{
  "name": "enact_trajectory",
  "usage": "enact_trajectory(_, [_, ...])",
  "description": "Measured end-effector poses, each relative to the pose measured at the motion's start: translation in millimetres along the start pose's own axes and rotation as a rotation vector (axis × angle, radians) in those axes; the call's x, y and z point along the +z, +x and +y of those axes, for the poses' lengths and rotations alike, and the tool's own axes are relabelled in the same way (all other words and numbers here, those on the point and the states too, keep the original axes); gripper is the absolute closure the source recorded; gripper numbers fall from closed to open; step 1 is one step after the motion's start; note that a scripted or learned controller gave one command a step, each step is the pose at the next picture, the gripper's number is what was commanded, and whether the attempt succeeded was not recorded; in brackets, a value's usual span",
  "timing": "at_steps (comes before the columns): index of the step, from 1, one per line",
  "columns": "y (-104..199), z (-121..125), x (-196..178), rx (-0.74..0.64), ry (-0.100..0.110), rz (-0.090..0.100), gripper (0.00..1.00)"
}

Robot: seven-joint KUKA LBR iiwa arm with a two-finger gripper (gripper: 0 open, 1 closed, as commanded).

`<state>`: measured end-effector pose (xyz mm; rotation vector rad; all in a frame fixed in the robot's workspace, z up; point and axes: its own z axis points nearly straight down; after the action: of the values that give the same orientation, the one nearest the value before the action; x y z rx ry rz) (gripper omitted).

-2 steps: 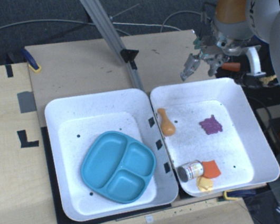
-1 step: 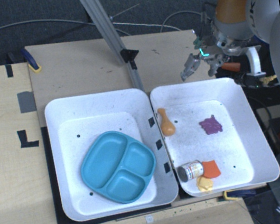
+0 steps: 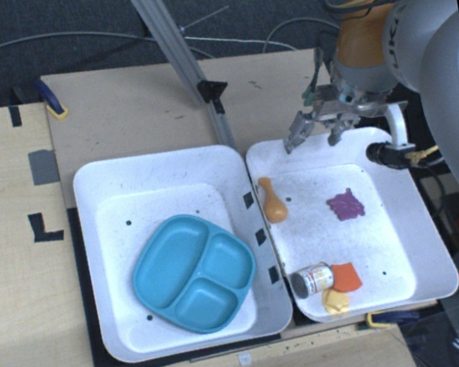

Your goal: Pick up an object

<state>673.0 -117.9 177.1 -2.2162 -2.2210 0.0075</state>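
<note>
My gripper (image 3: 316, 135) hangs over the far rim of the right bin (image 3: 420, 215), its two fingers spread apart with nothing between them. Below it in that bin lie an orange bottle-shaped toy (image 3: 273, 202) by the left wall, a purple flat piece (image 3: 346, 204) in the middle, and near the front a small metal can (image 3: 313, 279), an orange block (image 3: 346, 276) and a yellow piece (image 3: 335, 300) close together. The gripper is well apart from all of them.
The left bin (image 3: 108, 243) holds a blue divided plate (image 3: 194, 272). A grey metal pole (image 3: 175, 51) slants down to the gap between the bins. Cables run across the dark floor at the back. Black tape marks lie on the bench at left.
</note>
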Motion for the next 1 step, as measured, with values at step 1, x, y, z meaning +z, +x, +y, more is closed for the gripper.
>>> enact_trajectory(1, [-0.5, -2.3, 44.0, 0.0, 0.0, -0.001, 0.0])
